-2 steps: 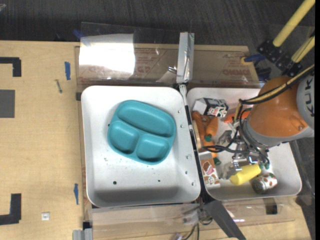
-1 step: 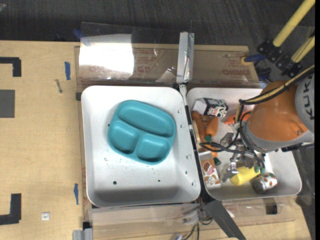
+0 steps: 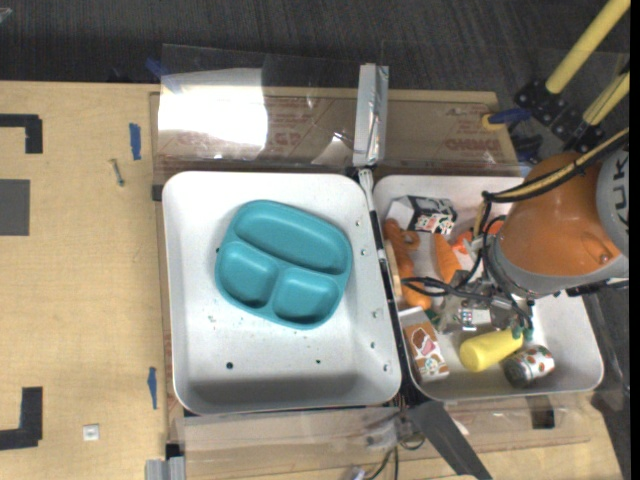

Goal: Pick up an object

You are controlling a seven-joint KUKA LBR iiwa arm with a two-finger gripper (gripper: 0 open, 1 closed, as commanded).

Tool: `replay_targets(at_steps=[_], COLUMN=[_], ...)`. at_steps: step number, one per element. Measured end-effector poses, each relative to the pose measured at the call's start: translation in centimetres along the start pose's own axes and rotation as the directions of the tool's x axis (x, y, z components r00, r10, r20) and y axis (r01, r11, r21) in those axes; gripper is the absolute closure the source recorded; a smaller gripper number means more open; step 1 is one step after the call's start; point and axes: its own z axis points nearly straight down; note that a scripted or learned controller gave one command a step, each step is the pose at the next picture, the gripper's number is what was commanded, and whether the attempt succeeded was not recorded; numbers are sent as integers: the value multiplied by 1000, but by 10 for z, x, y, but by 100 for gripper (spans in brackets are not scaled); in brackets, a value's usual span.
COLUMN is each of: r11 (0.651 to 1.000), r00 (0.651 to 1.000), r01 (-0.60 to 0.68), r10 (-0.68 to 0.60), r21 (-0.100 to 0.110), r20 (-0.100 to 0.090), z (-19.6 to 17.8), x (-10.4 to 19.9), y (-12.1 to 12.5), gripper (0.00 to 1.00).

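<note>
My gripper [image 3: 480,313] hangs low over the middle of the right bin [image 3: 575,330], below the arm's orange band [image 3: 553,230]. Just beneath and to its right lies a yellow bottle-shaped object [image 3: 490,349], with a small tin can [image 3: 528,365] beside it at the bin's front right. A small printed carton [image 3: 427,345] lies to the gripper's left. Orange toy pieces [image 3: 403,251] and a black-and-white packet [image 3: 430,213] sit toward the bin's back left. The wrist hides whatever lies directly under it.
The left bin [image 3: 190,268] holds a teal divided plate [image 3: 284,262]. A clear plastic divider and cardboard [image 3: 370,118] stand behind both bins. Yellow-and-black stand legs [image 3: 585,43] rise at the back right. Brown bench board [image 3: 70,268] stretches to the left.
</note>
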Motion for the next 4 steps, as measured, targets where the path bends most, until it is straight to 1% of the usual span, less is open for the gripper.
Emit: replay_targets(at_steps=[1,2,3,4], r11=[985,982,945,945], r00=[985,982,944,945], r01=[-173,-190,-328,-326], r10=[173,190,328,326], r21=[0,0,6,1], r20=[-17,-20,-23,-10], z=[-127,-161,-114,-128], x=[-24,-73,-110,-113], y=[48,98,120,121], gripper=[100,100,100,100])
